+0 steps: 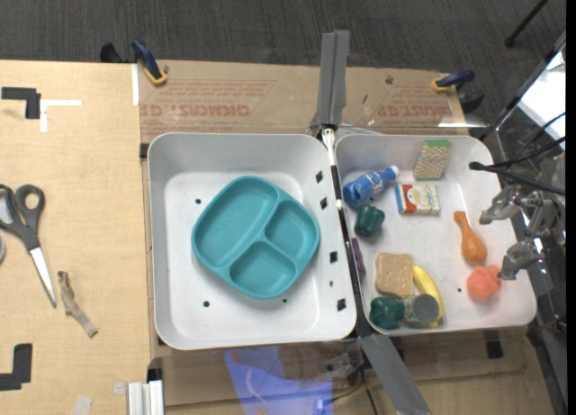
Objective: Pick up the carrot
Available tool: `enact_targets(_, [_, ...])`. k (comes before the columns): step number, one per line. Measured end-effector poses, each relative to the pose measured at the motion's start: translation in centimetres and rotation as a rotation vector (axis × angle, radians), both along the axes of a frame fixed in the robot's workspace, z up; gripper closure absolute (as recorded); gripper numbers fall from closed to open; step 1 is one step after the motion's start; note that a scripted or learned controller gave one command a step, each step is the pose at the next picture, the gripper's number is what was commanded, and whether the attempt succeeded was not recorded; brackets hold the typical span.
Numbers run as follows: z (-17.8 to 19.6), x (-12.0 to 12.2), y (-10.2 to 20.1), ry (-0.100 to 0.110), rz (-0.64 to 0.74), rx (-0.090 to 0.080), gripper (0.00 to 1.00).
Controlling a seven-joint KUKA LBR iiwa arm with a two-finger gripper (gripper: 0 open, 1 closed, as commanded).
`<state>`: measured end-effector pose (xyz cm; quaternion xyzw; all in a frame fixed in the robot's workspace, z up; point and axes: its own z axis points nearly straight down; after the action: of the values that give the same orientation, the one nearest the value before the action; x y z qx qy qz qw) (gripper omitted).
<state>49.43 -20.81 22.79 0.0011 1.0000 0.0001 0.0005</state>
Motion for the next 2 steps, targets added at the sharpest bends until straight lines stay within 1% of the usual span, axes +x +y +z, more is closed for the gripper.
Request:
enact_targets(1, [-12.1,2.8,0.2,0.000,-0.166,0.000,0.00])
enact_targets(2, [-13.4,7.4,-1.3,-0.005,-0.453,-0.001,0.00])
